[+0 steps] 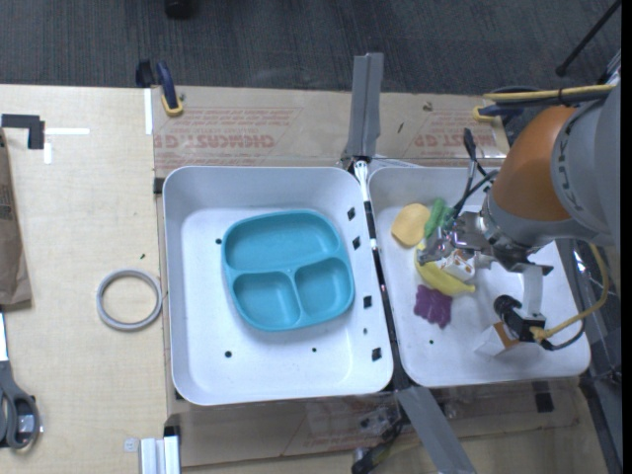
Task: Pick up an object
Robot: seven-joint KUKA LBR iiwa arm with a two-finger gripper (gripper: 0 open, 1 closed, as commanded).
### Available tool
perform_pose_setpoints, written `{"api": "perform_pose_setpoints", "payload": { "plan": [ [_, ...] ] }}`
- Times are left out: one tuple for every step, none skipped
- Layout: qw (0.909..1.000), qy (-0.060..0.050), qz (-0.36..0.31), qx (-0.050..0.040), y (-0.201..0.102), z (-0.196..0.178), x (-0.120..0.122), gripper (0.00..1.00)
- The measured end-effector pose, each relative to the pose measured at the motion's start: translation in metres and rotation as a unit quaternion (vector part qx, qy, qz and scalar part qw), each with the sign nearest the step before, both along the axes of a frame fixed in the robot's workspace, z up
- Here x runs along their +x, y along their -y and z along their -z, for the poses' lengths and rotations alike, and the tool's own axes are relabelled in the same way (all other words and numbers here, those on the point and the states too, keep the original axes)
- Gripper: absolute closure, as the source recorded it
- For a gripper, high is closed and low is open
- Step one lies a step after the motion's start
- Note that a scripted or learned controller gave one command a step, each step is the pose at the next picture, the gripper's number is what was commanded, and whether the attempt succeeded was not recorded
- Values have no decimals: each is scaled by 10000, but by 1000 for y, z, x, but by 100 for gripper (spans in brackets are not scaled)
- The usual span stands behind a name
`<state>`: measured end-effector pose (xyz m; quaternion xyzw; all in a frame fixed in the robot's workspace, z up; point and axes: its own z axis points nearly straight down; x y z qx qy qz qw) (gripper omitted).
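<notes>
In the right bin [568,363] lie several small toy foods: a yellow rounded piece [409,224], a green piece [435,219], a yellow banana [446,281] and a purple bunch of grapes [433,305]. My gripper [446,253] reaches in from the right and hangs low over the cluster, just above the banana and beside the green piece. Its fingers blend with the objects under them. A small white and orange item [497,339] lies near the bin's front right.
The left bin [188,294] holds a blue three-compartment plate [287,268]. A grey divider post [364,107] stands between the bins at the back. On the bench to the left lie a grey ring [129,298] and scissors [17,415].
</notes>
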<state>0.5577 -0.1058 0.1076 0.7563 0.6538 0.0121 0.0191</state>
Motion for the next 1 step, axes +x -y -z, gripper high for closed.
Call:
{"api": "perform_pose_setpoints", "payload": {
  "plan": [
    [9988, -228, 418, 70, -8, 17, -24, 0]
  ]
}}
